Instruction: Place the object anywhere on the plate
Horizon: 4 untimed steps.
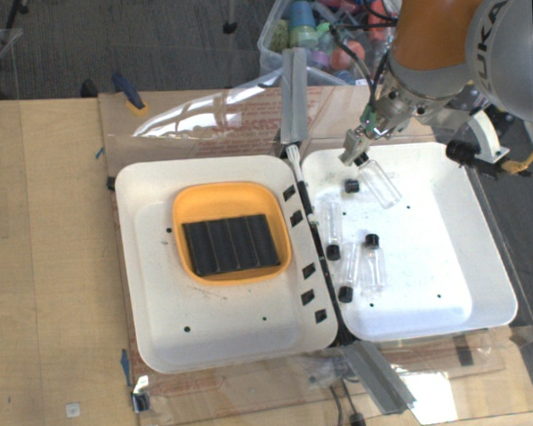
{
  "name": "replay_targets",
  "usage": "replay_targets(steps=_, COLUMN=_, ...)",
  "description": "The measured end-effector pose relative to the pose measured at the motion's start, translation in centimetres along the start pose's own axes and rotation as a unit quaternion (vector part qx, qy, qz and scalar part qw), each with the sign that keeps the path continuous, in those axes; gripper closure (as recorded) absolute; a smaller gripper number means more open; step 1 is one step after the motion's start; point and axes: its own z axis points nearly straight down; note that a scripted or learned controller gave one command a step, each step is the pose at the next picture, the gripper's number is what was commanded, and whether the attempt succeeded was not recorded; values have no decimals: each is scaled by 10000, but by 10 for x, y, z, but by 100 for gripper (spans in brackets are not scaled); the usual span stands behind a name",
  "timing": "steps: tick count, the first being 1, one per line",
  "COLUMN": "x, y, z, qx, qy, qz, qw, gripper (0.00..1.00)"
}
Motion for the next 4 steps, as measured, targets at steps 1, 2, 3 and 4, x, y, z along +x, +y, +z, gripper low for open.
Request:
replay_targets(steps=1, x=-5, y=-3, z=-16, qx=-2, qy=-2, qz=-221, qw=9998, gripper=100)
replay_targets(steps=2, x=-20, y=-11, z=-26, qx=-4, qy=-3, qz=-580, qw=9983, gripper=100)
replay_targets(steps=3, x=-42, y=-24, z=-9, qx=17, qy=22, qz=-1082, qw=9941, gripper=100)
replay_targets(steps=4, x=-38, y=-27, z=-16, qx=9, qy=19, qz=-1664, qw=9861, gripper=100)
